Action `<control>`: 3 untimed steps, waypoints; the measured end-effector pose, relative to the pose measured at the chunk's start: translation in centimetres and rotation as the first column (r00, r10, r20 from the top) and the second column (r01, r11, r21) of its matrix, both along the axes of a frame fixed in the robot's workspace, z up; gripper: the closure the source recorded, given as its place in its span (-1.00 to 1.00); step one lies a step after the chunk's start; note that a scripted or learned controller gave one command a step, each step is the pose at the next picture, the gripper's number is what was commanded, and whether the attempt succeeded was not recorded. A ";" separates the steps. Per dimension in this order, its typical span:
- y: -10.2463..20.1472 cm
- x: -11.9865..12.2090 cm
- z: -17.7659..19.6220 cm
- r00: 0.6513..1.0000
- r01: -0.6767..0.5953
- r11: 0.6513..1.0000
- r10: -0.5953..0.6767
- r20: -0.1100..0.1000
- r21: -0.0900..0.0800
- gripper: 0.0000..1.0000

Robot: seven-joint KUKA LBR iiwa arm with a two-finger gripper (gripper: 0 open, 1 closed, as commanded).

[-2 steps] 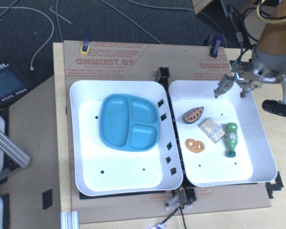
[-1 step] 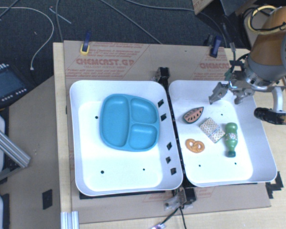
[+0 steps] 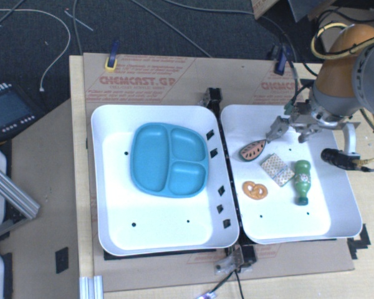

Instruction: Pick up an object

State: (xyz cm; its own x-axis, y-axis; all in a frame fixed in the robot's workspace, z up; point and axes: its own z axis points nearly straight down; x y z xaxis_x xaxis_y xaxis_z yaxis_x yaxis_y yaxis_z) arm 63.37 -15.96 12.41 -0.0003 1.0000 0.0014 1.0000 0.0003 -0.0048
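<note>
Camera view: looking down at a slant on a cardboard-topped worktop carrying two shallow white bins side by side.

Left bin: it's holding just a blue divided plate, lying flat near the middle — probably not a sensible pick, being wide and low.

Right bin: this is where the small stuff is sitting, all loose and lying flat, presumably scattered that way so each piece leaves some room for a grab.

Candidates: an orange-and-dark oval piece nearest the divider, a speckled square packet just beside it, a pretzel-looking ring lower down, and a green bottle lying on its side to the right of the packet.

Arm: it's reaching in from the right, orange band up top, wrist tilting down over the back part of the right bin.

Gripper: hovering above the bin floor, just up and right of the oval piece; the jaws are looking spread apart, nothing between them.

My guess at the step: it's lining up for a descent — the oval piece or the packet are the closest targets, though I can't tell which one it's aiming for.

Risk: packet and bottle are lying close together, so a drop there could nudge one while catching the other.
</note>
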 end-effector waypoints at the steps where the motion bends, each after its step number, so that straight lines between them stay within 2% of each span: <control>1: 0.0 0.1 1.5 1.000 0.000 1.000 0.000 0.006 -0.001 1.00; 2: -0.9 -0.1 6.7 1.000 0.001 1.000 -0.001 0.012 -0.004 1.00; 3: 0.1 -0.2 12.5 1.000 -0.002 1.000 0.002 0.013 -0.003 1.00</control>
